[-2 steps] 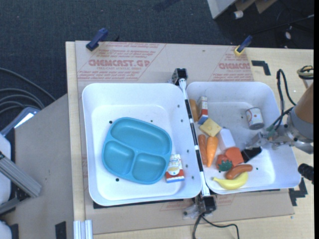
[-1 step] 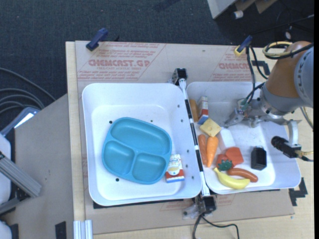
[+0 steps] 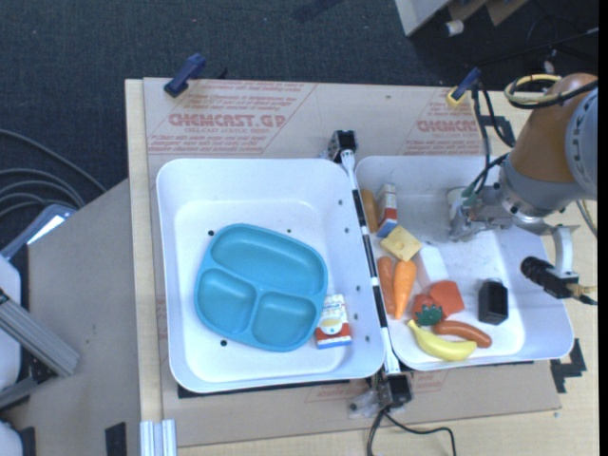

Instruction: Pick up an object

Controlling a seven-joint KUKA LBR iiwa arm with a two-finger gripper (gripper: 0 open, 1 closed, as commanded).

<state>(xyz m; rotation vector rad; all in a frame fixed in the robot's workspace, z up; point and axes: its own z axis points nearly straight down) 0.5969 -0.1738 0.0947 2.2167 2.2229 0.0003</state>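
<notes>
The grey arm with the orange band reaches in from the right, and its two-finger gripper [image 3: 463,218] hangs low over the back part of the right white bin [image 3: 432,171]. I cannot tell how the gripper is set.

In this bin, along the left wall, lie a small bottle with a red cap [image 3: 389,205], a pale yellow block [image 3: 400,243] and two orange carrots [image 3: 397,286]. Near the front lie a yellow banana [image 3: 440,342], a red sausage [image 3: 463,332], a flat orange-red piece [image 3: 445,297] and a small black box [image 3: 492,301].

The left white bin [image 3: 180,207] holds a blue plastic tray with three compartments [image 3: 259,285] and, touching its right front corner, a small white carton [image 3: 332,317].
</notes>
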